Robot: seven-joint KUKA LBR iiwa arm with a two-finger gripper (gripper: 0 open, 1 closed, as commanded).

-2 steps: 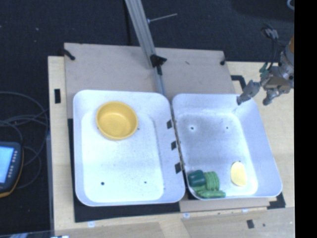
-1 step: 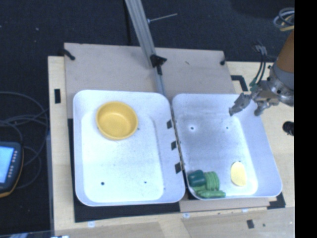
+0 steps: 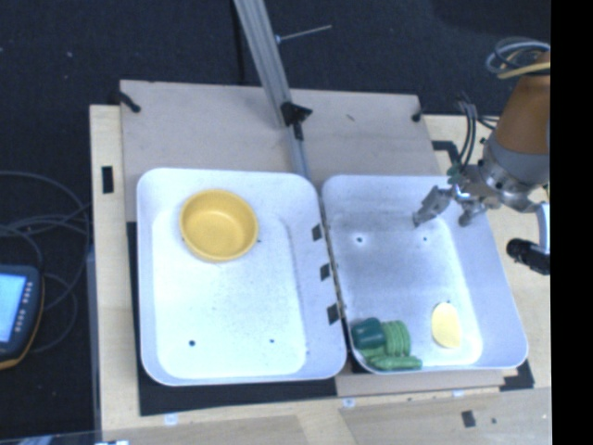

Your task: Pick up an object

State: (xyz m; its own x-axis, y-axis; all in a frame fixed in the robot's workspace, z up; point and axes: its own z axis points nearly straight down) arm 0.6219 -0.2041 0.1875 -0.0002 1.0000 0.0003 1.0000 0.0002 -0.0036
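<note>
At the far left of the frame, on the dark floor, a handheld pendant with a lit screen (image 3: 13, 309) lies beside some thin cables (image 3: 46, 239). The floor around the bench is black and looks like carpet.

The bench (image 3: 111, 276) is a light wooden board, and a paler sheet (image 3: 204, 123) covers its upper part. On it the two white bins sit side by side, touching along the middle seam. The left bin (image 3: 232, 341) has a speckled bottom and holds a yellow bowl (image 3: 219, 224) in its upper left part, upright, with the open side up.

From the top centre of the frame a grey metal rail (image 3: 261, 44) runs down at a slant and ends near the seam between the bins, with a small black clamp (image 3: 295, 114) on it.

The right bin (image 3: 389, 248) also has a speckled bottom. In its lower part, near the front wall, lies a green object (image 3: 384, 340) made of several pieces, and just to the right of it, apart from it, a pale yellow oval object (image 3: 447, 325).

At the right of the frame the arm (image 3: 523, 128) reaches in, with its orange band above the grey wrist. The gripper (image 3: 452, 208) hangs over the upper right edge of the right bin, its two fingers spread apart with nothing between them, well apart from the objects below.
</note>
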